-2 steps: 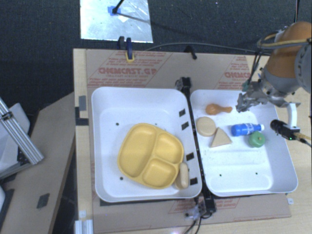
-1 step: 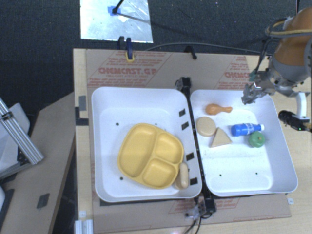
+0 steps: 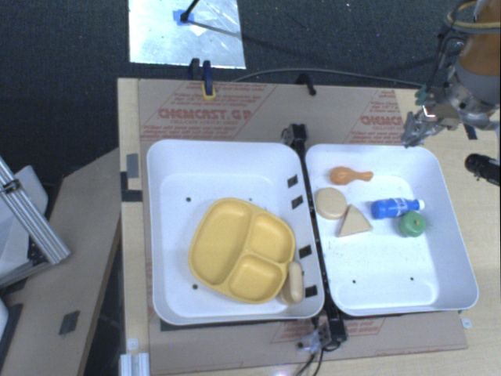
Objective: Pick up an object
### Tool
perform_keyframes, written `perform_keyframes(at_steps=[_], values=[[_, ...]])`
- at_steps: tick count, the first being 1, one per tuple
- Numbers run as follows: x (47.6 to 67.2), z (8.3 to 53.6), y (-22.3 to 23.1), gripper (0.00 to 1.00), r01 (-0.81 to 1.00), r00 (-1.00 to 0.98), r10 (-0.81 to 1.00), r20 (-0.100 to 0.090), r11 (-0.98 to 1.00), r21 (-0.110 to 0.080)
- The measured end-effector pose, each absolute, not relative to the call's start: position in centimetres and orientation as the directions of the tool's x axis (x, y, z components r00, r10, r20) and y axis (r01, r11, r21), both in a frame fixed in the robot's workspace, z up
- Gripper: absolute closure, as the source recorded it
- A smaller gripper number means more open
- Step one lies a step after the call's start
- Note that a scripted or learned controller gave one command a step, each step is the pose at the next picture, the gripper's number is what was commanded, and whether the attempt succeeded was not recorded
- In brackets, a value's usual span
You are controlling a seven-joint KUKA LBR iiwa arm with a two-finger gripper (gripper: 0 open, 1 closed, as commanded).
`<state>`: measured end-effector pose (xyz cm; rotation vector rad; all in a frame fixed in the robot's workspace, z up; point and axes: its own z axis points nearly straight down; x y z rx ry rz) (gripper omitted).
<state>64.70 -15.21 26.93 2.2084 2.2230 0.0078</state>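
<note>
The right bin (image 3: 438, 288) holds an orange chicken-leg toy (image 3: 348, 175), a round tan biscuit (image 3: 329, 203), a tan wedge (image 3: 355, 222), a blue bottle (image 3: 395, 207) lying on its side and a green ball (image 3: 412, 224). My gripper (image 3: 413, 133) hangs above the bench just beyond the right bin's far right corner, well away from every object. Nothing shows between its tips.
The left bin (image 3: 180, 171) bears a yellow sectioned tray (image 3: 239, 249) with a tan bread-roll shape (image 3: 294, 281) at its right edge. A cable runs along the board behind the bins. A foil sheet (image 3: 186, 20) lies at the back left.
</note>
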Motion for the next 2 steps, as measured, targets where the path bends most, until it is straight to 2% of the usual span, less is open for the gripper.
perform_keyframes(at_steps=[1,2], values=[[63.3,25.4,-9.9,1.00,1.000,-0.009,1.000,0.002,0.009,0.000],[63.2,24.2,-4.9,1.00,1.000,-0.008,1.000,0.001,0.008,0.001]])
